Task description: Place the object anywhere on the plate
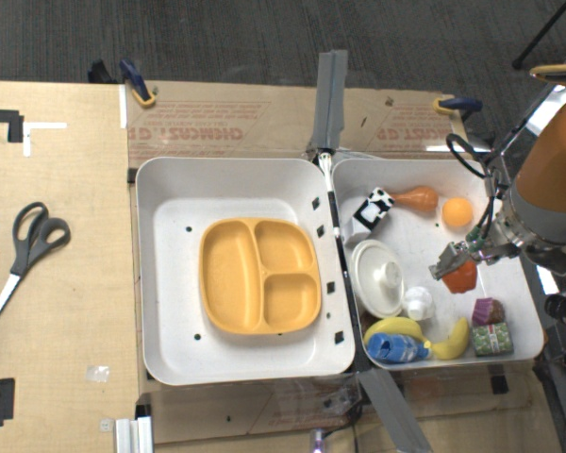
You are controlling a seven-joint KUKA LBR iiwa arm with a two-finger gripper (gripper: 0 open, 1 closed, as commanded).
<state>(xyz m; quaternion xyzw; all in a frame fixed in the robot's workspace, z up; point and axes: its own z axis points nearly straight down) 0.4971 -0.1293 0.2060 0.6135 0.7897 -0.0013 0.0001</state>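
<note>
A yellow plate with three compartments lies in the middle of the left white bin. My gripper is over the right bin, lowered near its centre right. Directly beside and partly under the gripper tip sits a red object, touching or very close to it. The arm hides part of that red object, so I cannot see whether it is held.
The right bin also holds a black-and-white item, an orange drumstick shape, an orange ball, a white lidded bowl, a banana, a blue bottle, purple grapes and a green box. Scissors lie on the bench at left.
</note>
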